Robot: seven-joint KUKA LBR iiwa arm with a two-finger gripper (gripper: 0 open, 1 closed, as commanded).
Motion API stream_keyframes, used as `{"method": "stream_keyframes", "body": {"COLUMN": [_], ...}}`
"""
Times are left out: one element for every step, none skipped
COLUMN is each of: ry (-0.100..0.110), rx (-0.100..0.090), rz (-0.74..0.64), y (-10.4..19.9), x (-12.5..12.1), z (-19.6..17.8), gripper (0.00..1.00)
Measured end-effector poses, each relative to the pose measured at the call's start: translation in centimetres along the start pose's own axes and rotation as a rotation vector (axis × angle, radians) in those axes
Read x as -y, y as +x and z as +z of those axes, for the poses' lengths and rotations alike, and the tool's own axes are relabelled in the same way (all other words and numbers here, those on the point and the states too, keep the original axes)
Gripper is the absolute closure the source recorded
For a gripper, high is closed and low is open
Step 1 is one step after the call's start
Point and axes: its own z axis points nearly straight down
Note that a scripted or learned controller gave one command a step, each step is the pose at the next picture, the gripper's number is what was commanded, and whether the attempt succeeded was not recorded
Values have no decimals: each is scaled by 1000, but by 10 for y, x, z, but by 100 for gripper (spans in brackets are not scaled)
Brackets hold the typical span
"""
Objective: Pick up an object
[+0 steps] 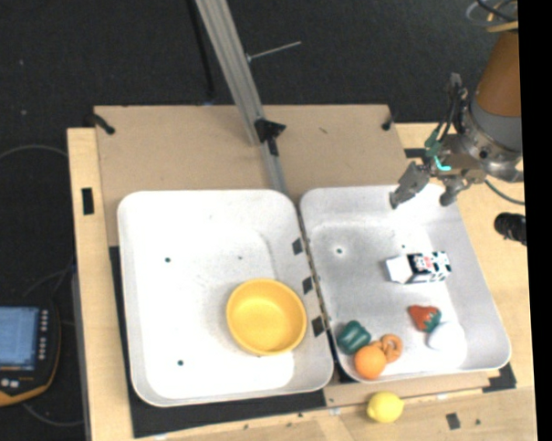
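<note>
Fingers (408, 189) spread, empty; arm (498, 86) cropped at right.

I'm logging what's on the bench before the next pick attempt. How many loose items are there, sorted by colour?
Yellow: 2, the bowl in the left bin and the lemon on the bench outside the bins
Orange: 2, the orange ball and a smaller orange piece
Green: 1, the green block
Red: 1, the red piece
White and black: 1, the small carton
Total: 7
</note>
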Motion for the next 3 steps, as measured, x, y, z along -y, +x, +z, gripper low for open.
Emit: {"method": "stream_keyframes", "body": {"ry": [5,5,7], "rx": [4,3,3], "rz": [5,7,6], "y": [-4,-3,-8], "x": [0,0,-6], "z": [42,85,145], "gripper": [0,0,0]}}
